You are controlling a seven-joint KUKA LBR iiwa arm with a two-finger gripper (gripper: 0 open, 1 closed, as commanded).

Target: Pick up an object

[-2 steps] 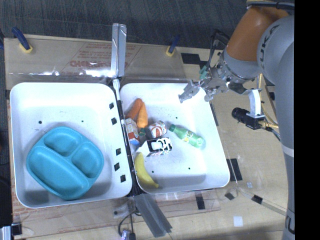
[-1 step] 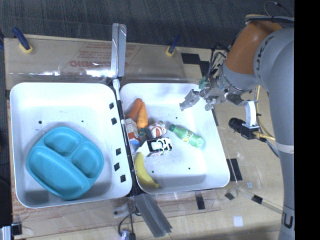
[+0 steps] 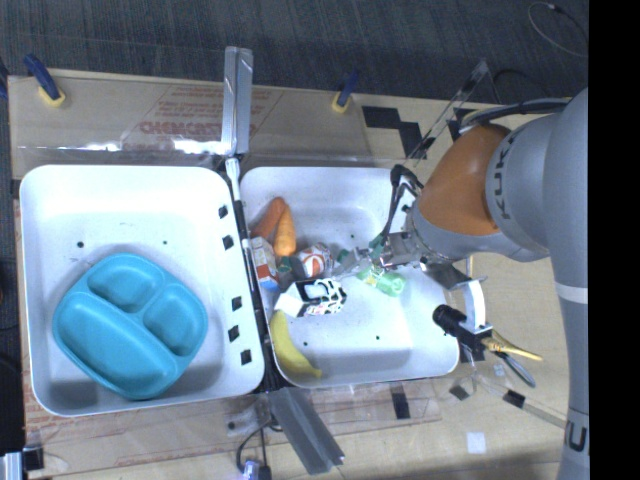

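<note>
The right bin (image 3: 340, 177) holds an orange carrot (image 3: 283, 228) at its left wall, a yellow banana (image 3: 291, 347) at the front left, a black-and-white toy (image 3: 320, 296), a small red-and-white item (image 3: 313, 262) and a pale green piece (image 3: 389, 284). My gripper (image 3: 383, 255) hangs low in the right half of this bin, just above and beside the green piece. Whether anything sits in its grasp is hidden by the wrist.
A blue divided plate (image 3: 128, 323) lies in the left bin (image 3: 60, 190). A metal divider (image 3: 237, 88) stands between the bins. The grey arm with its orange band (image 3: 462, 183) covers the right bin's right wall.
</note>
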